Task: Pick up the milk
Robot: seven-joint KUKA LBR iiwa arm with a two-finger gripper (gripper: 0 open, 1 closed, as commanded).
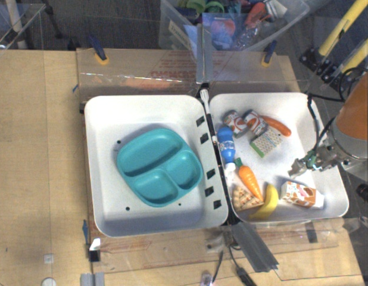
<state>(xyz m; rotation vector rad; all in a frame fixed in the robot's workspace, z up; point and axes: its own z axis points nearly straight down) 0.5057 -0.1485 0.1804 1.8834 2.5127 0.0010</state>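
Milk: a small carton (302, 195), white with orange-red print, is seen lying on its side in the right bin (297, 100), near that bin's front right corner.
Milk's neighbours: a banana (268, 202) is laid just to its left, apart from it; a carrot (250, 181) and a waffle-patterned item (243, 199) are found further left.
Gripper: the gripper (303, 165) is seen above the right bin, just behind the milk and apart from it; whether it is apart or together cannot be told, and nothing is seen held.
Edges: the milk is placed close to the front wall and the right wall of its bin.
Open room: bare white floor is left behind the milk, toward the middle right of the bin.
Other contents: a blue-capped bottle (226, 144), a can (242, 123), a green patterned packet (266, 141) and an orange-red sausage-like item (275, 124) are gathered at the bin's back left.
Left bin: a teal divided plate (158, 166) is held in the left bin (103, 159).
Tabletop: both bins are carried on the wooden tabletop (35, 159).
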